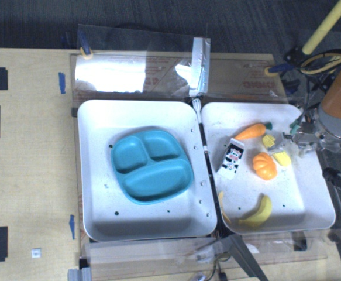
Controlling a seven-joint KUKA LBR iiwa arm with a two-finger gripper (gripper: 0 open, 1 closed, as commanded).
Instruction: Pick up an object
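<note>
Left bin, shallow white plastic (94,157): one blue three-compartment plastic plate (151,165), lying flat near the middle, tilted a little.

Right bin, shallow white plastic (316,215): small white carton with black print (232,158) near the left wall; orange plastic carrot with green tip (251,132) just above it, lying at a slant; yellow plastic banana (256,211) near the front edge, apart from the rest; round orange plastic fruit with a ridged skin (264,165) mid-bin; two small yellow blocks (282,158) just beside it on the right and above.

Far right: grey two-finger gripper (299,137), low over the right edge of that bin, close to the yellow blocks. Fingers too small and cluttered to read; open or closed, cannot tell. Nothing visibly between them.

Likeliest target, judged by nearness: the yellow blocks or the orange fruit. Probably light, hollow, stiff toys; smooth, so likely slippery. Fruit best pinched across its widest middle; blocks across flat opposite faces. Banana and carrot best taken across the mid-body, not lengthwise.
</note>
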